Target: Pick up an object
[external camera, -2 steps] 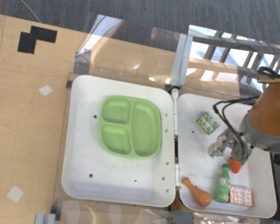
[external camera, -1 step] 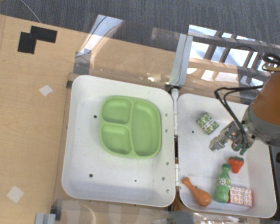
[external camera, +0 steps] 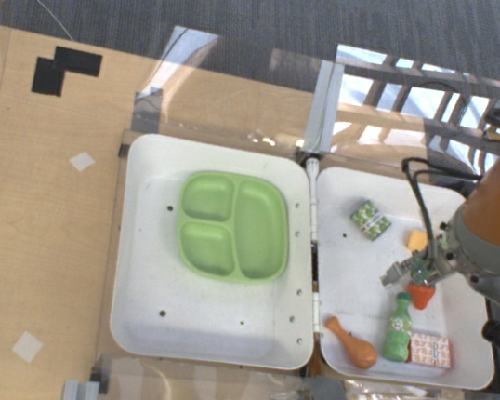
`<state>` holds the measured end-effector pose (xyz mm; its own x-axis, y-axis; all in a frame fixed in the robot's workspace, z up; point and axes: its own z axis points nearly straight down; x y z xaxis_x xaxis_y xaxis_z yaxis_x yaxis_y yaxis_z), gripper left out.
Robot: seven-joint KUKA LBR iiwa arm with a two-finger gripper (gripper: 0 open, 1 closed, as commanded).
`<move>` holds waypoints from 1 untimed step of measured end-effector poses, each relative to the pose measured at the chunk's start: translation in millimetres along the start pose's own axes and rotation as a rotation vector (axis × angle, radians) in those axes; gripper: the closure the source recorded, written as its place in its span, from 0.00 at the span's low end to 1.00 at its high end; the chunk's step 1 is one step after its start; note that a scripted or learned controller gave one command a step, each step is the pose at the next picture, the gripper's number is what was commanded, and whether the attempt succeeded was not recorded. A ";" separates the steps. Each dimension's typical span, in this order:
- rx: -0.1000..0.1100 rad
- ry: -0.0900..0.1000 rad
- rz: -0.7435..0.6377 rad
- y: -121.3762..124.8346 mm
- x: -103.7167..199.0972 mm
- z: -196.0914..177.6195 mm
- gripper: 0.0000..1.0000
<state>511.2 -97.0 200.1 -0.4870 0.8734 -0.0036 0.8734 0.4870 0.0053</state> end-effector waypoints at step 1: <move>0.002 0.001 -0.259 -23.5 5.2 12.7 1.00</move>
<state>488.2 -103.9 187.2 -0.6946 0.7194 -0.0035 0.7194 0.6946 0.0025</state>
